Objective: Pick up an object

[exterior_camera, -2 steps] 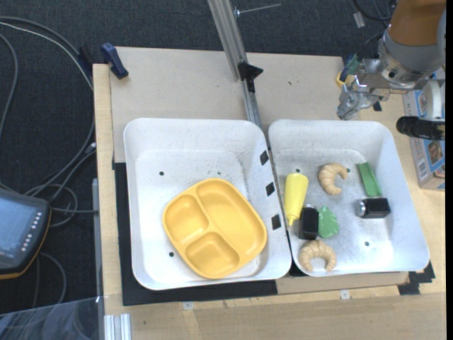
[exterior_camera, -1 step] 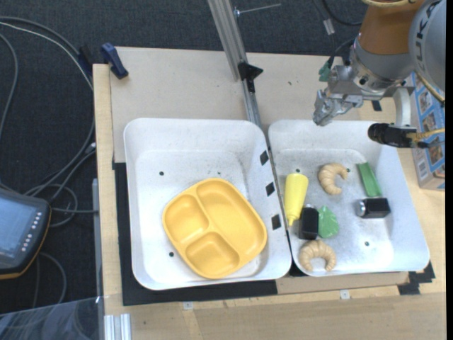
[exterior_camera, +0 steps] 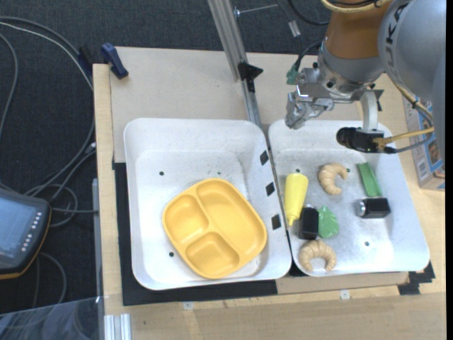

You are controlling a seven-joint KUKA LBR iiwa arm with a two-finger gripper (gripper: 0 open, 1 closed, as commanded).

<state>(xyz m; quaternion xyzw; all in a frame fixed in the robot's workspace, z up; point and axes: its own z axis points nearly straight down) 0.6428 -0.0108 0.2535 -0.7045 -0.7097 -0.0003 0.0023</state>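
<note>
Camera view: gripper (exterior_camera: 299, 116) over right bin's (exterior_camera: 396, 257) far rim

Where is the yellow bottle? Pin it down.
The yellow bottle lies in the right bin, along its left wall, just above the black block.

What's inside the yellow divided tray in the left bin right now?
The yellow three-compartment plastic tray in the left white bin shows bare yellow floor in all three compartments; nothing lies in them. Whatever bin floor sits under the tray is covered.

Wooden bench (exterior_camera: 177, 83) bears two white bins: left (exterior_camera: 141, 147); right (exterior_camera: 410, 239).
</note>
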